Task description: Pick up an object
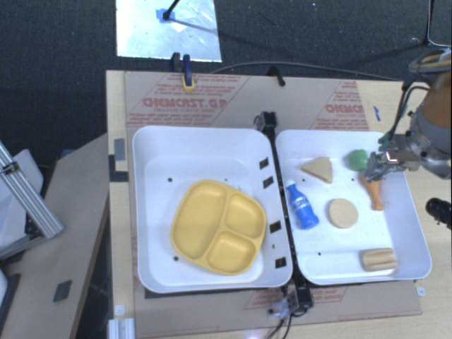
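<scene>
The right bin (pixel 417 249) holds several small objects. A blue bottle (pixel 302 206) lies by its left wall, with a tan wedge (pixel 318 169) behind it. A round tan disc (pixel 343 213) sits mid-bin and a bread-coloured roll (pixel 378 259) lies near the front. At the bin's far right lies an orange carrot (pixel 375 193) with a green top (pixel 357 159). My gripper (pixel 382 162) reaches in from the right and hangs right over the carrot's upper end, beside the green top. Nothing visibly sits between its tips.
The left bin (pixel 152 189) carries a yellow divided plate (pixel 219 226). A black divider with clips (pixel 277 210) runs between the bins. A blue and yellow clamp (pixel 186 71) sits at the bench's back edge. An aluminium bar (pixel 28 196) lies at the far left.
</scene>
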Controlling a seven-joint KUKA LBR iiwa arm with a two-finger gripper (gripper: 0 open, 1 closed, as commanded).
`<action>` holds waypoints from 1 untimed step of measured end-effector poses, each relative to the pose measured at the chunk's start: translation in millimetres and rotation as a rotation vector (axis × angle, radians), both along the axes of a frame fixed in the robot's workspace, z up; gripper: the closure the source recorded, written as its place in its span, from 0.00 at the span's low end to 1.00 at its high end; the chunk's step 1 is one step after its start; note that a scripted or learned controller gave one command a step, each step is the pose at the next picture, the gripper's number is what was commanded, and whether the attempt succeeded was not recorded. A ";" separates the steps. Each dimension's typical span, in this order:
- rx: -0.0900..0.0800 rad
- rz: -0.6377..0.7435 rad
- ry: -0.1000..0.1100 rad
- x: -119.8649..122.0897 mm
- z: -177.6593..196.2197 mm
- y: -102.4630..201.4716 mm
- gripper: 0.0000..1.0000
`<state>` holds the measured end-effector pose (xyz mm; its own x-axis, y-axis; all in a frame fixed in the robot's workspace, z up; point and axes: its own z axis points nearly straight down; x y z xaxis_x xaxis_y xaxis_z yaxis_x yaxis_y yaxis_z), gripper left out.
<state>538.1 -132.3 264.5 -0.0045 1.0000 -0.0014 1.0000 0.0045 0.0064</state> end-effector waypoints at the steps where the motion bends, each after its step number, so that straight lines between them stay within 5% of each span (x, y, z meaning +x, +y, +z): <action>1: 0.003 0.005 0.004 2.1 -16.2 54.0 1.00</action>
